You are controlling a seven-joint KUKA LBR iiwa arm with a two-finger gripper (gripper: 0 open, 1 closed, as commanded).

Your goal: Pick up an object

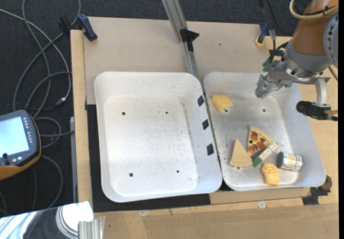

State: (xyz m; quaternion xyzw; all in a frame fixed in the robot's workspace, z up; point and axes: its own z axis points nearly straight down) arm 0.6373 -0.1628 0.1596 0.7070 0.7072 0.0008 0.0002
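bench [134, 50]: plain board carrying both bins, my arm coming in from the right
right bin [306, 125]: all the toys sit in here, mostly bunched at the near edge
my tool [262, 90]: hovering over the far end of the right bin, nothing in it (open or closed, can't tell from this angle)
cheese wedge [239, 154]: looks stiff and light, I'd pinch across the flat sides
pizza slice [259, 144]: thin, lies flat, hard to get under
yellow chunk [222, 102]: alone, nearest the tool, easiest pick
small can [289, 162]: on its side, slick, could roll
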